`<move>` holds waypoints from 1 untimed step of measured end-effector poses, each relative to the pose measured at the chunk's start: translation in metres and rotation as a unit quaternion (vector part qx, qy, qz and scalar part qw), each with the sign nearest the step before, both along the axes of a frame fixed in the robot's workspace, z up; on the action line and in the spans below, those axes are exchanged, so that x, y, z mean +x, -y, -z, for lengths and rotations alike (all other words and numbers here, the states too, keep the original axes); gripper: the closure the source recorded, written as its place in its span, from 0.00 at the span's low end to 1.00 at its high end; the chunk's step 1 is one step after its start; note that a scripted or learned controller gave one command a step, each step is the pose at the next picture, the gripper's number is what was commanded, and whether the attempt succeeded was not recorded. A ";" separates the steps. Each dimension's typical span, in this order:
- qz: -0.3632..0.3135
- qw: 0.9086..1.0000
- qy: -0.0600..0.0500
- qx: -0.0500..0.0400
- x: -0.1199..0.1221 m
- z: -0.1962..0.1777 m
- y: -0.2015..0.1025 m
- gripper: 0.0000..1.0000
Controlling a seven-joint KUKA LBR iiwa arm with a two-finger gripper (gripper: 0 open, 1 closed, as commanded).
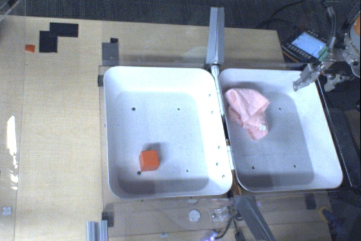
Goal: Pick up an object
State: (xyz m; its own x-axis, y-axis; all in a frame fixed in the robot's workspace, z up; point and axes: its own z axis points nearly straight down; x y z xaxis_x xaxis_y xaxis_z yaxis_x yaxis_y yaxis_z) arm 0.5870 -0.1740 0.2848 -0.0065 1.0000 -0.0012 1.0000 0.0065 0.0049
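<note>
orange block (149, 160), pink cloth (248, 112), hand (309, 76) indistinct

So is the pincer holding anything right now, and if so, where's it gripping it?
Nothing is held. The pincer hangs at the right bin's far right corner, apart from the pink cloth.

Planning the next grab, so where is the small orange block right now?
The small orange block lies in the left white bin, near its front-left corner.
</note>
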 end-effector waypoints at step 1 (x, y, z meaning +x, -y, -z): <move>-0.032 0.999 0.005 0.000 0.031 0.180 -0.047 0.00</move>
State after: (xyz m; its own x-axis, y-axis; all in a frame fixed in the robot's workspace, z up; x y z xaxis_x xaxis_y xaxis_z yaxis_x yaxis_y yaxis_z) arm 0.6179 -0.1271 0.1049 -0.0704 0.9975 -0.0015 0.9974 0.0704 0.0147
